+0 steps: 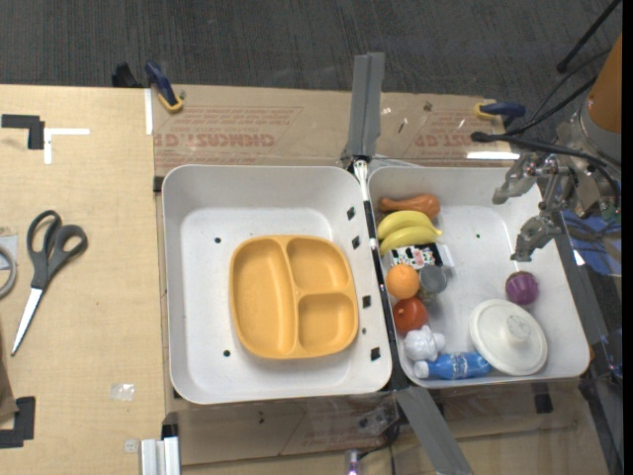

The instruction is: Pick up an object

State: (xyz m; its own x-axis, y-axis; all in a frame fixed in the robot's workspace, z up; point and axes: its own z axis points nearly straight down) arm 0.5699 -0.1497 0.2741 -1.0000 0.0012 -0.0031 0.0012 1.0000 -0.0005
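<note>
Here we saw the gripper [526, 224] at the upper right of the frame, above the right bin [475, 198], its two fingers spread apart with nothing between them, one reaching toward the bin's upper right corner and the other slanting down toward a purple ball [521, 287]. That ball sat just below the lower fingertip, apart from it, with a white round lid [507, 336] close beneath it. Along the bin's left wall a crowd stood in a column: an orange carrot-like piece [409, 204] at the top, its long axis running left to right, a banana [407, 230] curving the same way under it, then a black-and-white patterned item [416, 256], an orange fruit [402, 281], a red one [409, 314], a white figure [422, 344] and a blue bottle [459, 366] lying sideways. The left bin [198, 265] held a yellow divided plate [294, 296]. Scissors [42, 265] lay at the far left.
</note>
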